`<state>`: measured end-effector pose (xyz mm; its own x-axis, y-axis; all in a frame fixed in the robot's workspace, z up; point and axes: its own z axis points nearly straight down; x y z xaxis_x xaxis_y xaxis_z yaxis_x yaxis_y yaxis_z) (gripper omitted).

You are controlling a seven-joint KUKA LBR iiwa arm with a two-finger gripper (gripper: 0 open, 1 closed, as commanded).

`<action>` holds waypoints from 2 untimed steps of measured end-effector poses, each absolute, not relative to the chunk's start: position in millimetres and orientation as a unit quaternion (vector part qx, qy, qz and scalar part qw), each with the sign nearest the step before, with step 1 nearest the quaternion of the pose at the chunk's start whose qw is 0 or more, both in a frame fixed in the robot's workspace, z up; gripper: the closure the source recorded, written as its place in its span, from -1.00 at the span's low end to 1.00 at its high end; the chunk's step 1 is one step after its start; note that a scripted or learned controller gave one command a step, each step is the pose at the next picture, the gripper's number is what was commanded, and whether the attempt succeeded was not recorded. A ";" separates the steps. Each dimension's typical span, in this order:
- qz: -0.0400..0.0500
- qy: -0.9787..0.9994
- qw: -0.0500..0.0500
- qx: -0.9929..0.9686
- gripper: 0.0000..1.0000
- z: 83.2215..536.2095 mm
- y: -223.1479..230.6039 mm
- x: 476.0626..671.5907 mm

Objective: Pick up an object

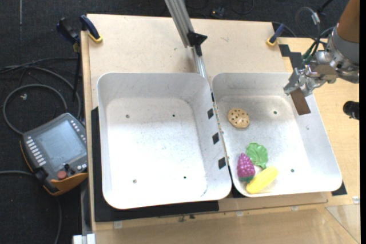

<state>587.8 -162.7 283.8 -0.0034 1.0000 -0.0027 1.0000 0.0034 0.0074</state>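
Nearest the camera, in the right bin (320, 140), a yellow banana-like toy (262, 180), a purple grape cluster (245, 167) and a green leafy piece (258, 154) lie touching one another, so a clean pick would likely favour the cookie (238, 118), which lies apart near the bin's middle and leaves room for a straight descent centred over it. Farther back, the gripper (298, 88) hangs over the bin's far right rim, well apart from every object and holding nothing; how wide its jaws stand cannot be told.
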 end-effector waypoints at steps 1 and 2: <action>0.000 0.710 -0.001 0.705 1.00 267.4 -110.4 580.8; 0.000 0.710 -0.001 0.704 1.00 259.5 -54.1 577.7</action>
<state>577.7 -54.1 259.5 -0.0078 1.0000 0.0012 1.0000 0.0078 -0.0010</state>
